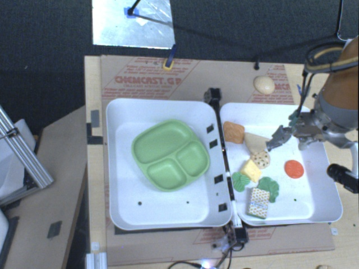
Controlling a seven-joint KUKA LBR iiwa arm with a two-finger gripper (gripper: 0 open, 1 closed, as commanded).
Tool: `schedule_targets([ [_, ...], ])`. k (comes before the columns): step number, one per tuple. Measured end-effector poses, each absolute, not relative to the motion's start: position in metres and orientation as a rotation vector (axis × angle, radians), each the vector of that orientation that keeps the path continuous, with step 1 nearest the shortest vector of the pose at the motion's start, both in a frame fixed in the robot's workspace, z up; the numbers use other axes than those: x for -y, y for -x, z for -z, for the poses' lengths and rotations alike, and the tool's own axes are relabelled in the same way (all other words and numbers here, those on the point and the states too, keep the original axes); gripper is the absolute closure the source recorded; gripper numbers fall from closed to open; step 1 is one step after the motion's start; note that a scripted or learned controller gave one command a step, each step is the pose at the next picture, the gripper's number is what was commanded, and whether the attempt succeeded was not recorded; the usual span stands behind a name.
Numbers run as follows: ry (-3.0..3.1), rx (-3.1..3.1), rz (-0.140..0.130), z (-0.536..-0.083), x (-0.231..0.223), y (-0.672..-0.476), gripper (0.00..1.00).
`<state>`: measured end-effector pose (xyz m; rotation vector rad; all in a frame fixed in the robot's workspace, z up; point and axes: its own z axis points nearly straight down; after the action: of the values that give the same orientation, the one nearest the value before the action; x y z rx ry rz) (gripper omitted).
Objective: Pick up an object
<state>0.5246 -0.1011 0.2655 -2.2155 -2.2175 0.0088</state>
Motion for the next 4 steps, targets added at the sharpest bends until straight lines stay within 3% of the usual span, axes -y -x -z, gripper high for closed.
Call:
schedule_targets([
  [1,2.219,2.226,0.002,-0.271,0.101,-0.527,0.00],
  [4,2.224,2.221,0.002,-0.098,0.110,-0.537,0.00],
])
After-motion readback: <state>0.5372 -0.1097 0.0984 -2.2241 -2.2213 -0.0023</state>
